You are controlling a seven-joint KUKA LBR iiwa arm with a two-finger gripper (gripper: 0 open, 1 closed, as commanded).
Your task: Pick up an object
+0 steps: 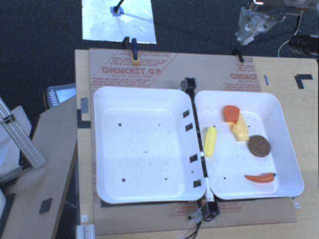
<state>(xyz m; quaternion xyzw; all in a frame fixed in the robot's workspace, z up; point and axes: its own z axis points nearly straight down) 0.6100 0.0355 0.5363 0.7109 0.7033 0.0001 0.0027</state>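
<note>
A light wooden table fills most of the view, seen from above at a slant, with dark floor beyond its far edge. A brown sheet printed with red lettering covers the table's middle. On it sit two shallow white bins side by side, touching along a black clipped seam. The left bin takes the middle of the table. The right bin lies toward the table's right edge and holds five small things. A yellow corn cob lies lengthwise near the seam. A round brown disc rests toward the bin's right side. An orange wedge sits near the bin's far wall, touching a pale yellow piece just in front of it. A thin red chilli pepper lies near the bin's near right corner.

The claw hangs beyond the table's far right corner, well apart from the bins; whether it is open or closed cannot be told. A silvery square panel lies on the floor beyond the table's far edge
</note>
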